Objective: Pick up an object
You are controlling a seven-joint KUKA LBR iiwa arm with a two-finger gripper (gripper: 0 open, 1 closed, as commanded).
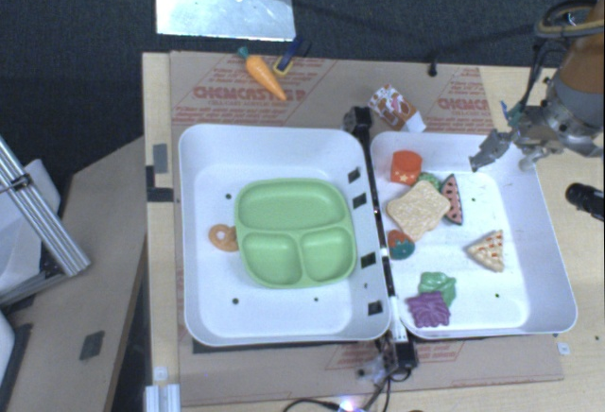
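gripper (pixel 493 151) over right bin's (pixel 548 240) far edge | finger state: cannot tell | nearest pick: watermelon slice (pixel 452 198), just left and nearer, long axis near-far

The pincer (pixel 495 153) hovers over the right bin's (pixel 544 212) far right corner, holding nothing. That bin holds toast (pixel 417 209), a watermelon slice (pixel 452 198), pizza (pixel 487 250), grapes (pixel 429 310) and a red block (pixel 406 165). The left bin (pixel 203 212) carries a green tray (pixel 291 231) and a pretzel (pixel 223 237); a carrot (pixel 266 77) lies on the counter's (pixel 321 84) far edge.
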